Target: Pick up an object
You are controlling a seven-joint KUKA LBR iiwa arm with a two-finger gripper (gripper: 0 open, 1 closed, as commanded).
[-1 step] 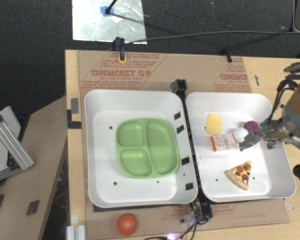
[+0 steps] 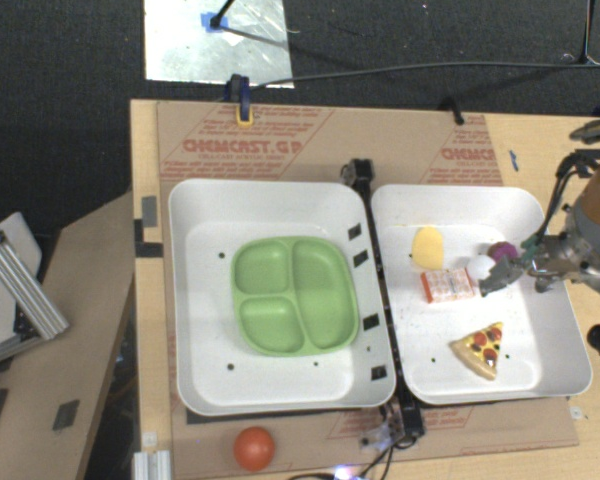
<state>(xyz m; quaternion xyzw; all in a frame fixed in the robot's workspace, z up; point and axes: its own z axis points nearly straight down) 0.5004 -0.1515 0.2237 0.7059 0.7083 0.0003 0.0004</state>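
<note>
The right bin (image 2: 555,368) holds a yellow block (image 2: 429,247), a red and white box (image 2: 447,286), a small purple piece (image 2: 502,252) and a toy pizza slice (image 2: 481,349). My gripper (image 2: 502,271) reaches in from the right, low over the bin. Its tip sits just right of the box and right below the purple piece. I cannot make out whether it touches either one. Nothing is visibly held.
The left bin (image 2: 205,268) carries a green divided plate (image 2: 294,296). An orange ball (image 2: 253,448) lies on the bench in front of the bins. A blue clamp (image 2: 240,98) and a foil sheet (image 2: 218,23) are at the back.
</note>
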